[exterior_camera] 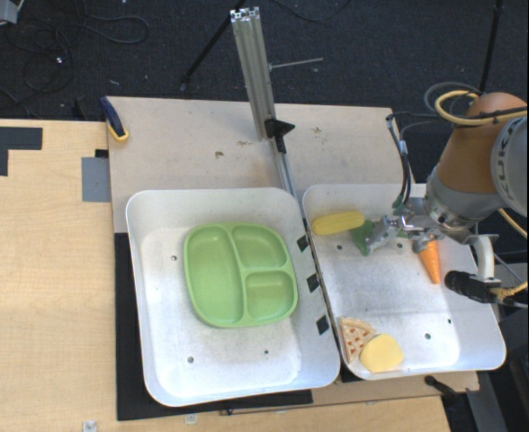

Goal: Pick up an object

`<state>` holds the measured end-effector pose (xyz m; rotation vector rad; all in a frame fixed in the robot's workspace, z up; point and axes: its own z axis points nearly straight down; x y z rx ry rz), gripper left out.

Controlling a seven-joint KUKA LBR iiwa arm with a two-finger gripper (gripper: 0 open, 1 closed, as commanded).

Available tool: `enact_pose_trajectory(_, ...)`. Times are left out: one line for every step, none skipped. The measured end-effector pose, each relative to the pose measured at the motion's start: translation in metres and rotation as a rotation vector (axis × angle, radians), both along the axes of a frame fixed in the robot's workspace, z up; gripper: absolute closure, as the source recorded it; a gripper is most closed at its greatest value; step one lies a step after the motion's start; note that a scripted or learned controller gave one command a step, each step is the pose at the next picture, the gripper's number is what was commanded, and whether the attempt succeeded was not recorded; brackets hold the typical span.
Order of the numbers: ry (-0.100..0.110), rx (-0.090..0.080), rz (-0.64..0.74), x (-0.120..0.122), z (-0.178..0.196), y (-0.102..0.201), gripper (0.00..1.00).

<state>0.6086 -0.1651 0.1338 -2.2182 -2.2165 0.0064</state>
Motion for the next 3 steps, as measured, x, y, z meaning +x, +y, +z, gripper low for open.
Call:
enact_pose_trajectory(-0.003,-0.001,-0.001,0.001,0.013,-0.001,1.0)
enact_pose_trajectory(-0.01,-0.002,0.003,0.011,0.065,0.004,1.0)
enact_pose_trajectory(-0.009,-0.002,0.002,0.011,0.104,0.003,1.0)
